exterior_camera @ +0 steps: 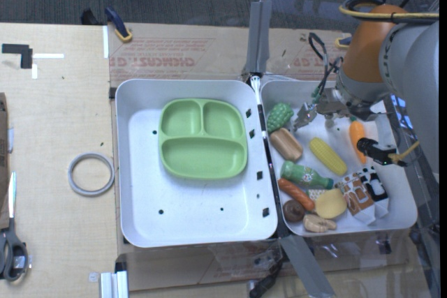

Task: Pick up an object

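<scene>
A green divided plate [203,138] lay in the left bin [133,199], toward its far side. On the surface [49,115] left of that bin sat a roll of tape [91,174], near the left edge. Scissors [12,248] lay at the front left corner. A black bracket [19,52] with white tape strips [49,57] sat by the far left edge. A blue-and-yellow clamp [119,24] rested at the far edge, beside flattened cardboard [174,56] lying behind the bins.
</scene>
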{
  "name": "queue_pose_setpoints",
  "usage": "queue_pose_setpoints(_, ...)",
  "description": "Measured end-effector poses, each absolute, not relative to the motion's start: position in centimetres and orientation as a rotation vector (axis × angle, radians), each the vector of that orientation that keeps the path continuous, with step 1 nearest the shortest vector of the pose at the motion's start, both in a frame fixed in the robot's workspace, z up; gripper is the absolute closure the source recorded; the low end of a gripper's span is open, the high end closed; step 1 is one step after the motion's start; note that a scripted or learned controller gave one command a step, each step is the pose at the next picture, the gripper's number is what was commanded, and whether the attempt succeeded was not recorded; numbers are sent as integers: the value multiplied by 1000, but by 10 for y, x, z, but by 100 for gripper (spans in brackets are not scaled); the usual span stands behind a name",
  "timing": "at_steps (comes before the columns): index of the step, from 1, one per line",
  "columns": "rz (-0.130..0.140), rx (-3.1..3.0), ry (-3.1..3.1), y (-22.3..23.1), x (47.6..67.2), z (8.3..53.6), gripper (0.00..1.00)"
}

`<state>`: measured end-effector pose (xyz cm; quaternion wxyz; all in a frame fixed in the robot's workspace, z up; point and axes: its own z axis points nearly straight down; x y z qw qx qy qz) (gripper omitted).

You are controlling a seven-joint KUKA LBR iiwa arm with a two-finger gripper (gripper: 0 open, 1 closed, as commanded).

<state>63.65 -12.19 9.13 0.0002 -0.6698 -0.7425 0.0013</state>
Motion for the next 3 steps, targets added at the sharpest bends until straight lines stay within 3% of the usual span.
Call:
queue_pose_setpoints(1, 3, -2227, -2217, -145, 572, 93, 0)
queue_pose_setpoints(2, 4, -2228, -2214, -146, 572, 102, 100)
queue_pose_setpoints(3, 4, -2228, -2214, -146, 572, 102, 0)
